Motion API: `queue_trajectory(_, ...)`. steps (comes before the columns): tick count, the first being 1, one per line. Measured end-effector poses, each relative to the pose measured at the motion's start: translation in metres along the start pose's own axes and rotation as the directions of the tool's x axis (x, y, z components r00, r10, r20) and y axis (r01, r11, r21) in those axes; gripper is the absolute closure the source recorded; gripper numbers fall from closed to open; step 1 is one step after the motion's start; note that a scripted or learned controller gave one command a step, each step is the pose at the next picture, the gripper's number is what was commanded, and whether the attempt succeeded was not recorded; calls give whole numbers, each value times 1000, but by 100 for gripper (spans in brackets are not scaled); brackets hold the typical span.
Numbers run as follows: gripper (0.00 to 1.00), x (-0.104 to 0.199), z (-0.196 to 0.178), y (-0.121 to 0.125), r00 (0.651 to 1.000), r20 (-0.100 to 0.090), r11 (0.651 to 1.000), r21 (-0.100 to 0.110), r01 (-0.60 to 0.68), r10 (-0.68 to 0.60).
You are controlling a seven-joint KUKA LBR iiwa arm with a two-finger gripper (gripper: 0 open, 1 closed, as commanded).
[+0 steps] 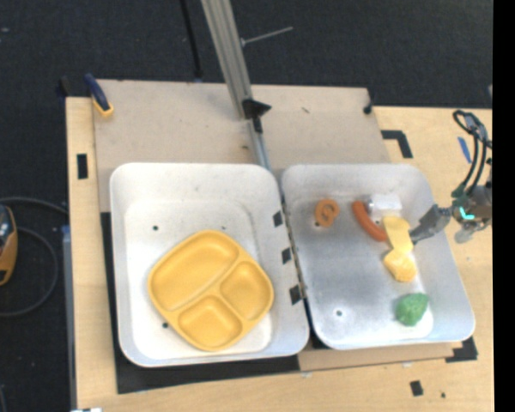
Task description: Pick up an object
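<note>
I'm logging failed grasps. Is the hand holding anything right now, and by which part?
Nothing is held. The hand sits at the right bin's right edge, apart from the yellow block; no object shows between its fingers.

Five small items are lying in the right bin (438,316), all apart from the gripper. A brown ring-shaped piece (326,213) is sitting nr the left wall. An orange-red sausage shape (368,220) is lying at a slant, w/ a small white block (384,203) just beside its upper end. A yellow chunk (399,249) (pale, elongated) is resting below them, and a green lump (411,308) is sitting nr the bottom edge.
</note>
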State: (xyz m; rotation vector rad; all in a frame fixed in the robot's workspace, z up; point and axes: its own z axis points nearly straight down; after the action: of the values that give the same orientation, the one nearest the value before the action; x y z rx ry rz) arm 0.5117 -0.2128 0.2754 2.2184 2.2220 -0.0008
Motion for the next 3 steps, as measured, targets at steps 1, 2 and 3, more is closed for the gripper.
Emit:
queue_trajectory(1,0,0,0,0,1000,0,1000,-1,0,0)
queue_trajectory(2,0,-9,58,4,1000,-1,1000,4,-2,2)
queue_trajectory(3,0,-6,111,14,1000,-1,1000,3,-3,3)
